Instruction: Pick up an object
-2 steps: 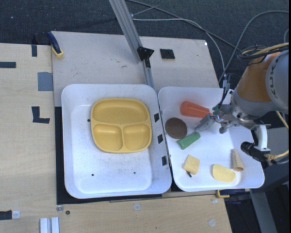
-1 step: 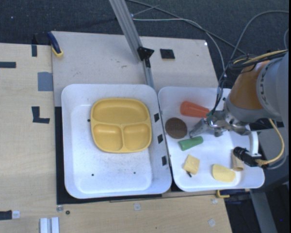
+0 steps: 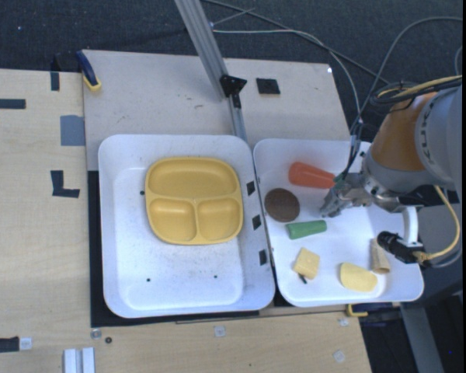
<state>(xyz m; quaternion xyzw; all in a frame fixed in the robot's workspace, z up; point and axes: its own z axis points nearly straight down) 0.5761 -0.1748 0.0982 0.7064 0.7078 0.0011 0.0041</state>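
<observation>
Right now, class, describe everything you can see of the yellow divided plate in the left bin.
The yellow divided plate is a rounded-corner tray of what looks like smooth matte plastic, all one mustard-yellow colour. Raised ridges split it into three compartments: one wide across the far side, two smaller along the near side. It lies flat, right way up, on the floor of the left bin, nearer the bin's far end. Nothing rests in it, and only the bin touches it.

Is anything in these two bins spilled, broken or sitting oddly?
Nothing stands out. The yellow plate lies flat in the left bin. In the right bin, the orange piece, brown disc, green stick and yellow pieces lie apart, near the hand.
</observation>
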